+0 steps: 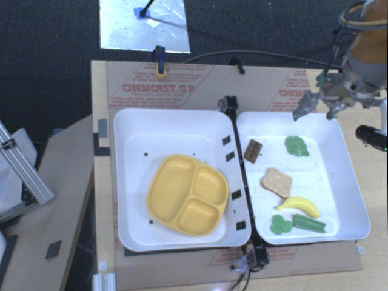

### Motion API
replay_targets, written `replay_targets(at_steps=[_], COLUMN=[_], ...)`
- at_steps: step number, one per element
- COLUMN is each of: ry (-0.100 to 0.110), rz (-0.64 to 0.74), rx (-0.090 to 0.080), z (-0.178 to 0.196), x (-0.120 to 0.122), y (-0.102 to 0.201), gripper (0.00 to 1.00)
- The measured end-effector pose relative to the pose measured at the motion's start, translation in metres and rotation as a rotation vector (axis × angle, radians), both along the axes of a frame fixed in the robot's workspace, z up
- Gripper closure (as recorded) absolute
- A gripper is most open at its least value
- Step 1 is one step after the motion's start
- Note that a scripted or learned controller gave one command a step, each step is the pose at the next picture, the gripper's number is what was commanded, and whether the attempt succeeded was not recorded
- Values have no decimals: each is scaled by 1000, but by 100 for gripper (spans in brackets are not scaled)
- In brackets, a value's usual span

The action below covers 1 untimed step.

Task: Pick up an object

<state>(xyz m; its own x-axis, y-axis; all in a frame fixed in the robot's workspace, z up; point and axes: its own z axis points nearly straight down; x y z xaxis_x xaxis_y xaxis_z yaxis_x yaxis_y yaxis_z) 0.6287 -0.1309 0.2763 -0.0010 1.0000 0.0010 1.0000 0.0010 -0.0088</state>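
Observation:
In the right bin [348,162] lie a brown chocolate bar [252,151], a green leafy piece [296,146], a slice of toast [277,182], a yellow banana [299,206] and a green broccoli with a stalk [297,224]. My gripper [319,107] hangs above the far rim of the right bin, up and to the right of the green leafy piece. Its two fingers are spread apart with nothing between them.
The left bin [133,132] holds a yellow divided plate [188,194]. A black divider with clips [237,168] runs between the bins. A shiny metal sheet [144,16] lies beyond the bench, and a blue clamp [160,60] sits at the bench's far edge.

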Motion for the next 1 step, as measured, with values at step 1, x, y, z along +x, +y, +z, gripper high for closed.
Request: replay_targets(at_steps=[1], ry=[-11], rz=[2], rx=[-2], z=[7], x=[2], y=[0], gripper=[0])
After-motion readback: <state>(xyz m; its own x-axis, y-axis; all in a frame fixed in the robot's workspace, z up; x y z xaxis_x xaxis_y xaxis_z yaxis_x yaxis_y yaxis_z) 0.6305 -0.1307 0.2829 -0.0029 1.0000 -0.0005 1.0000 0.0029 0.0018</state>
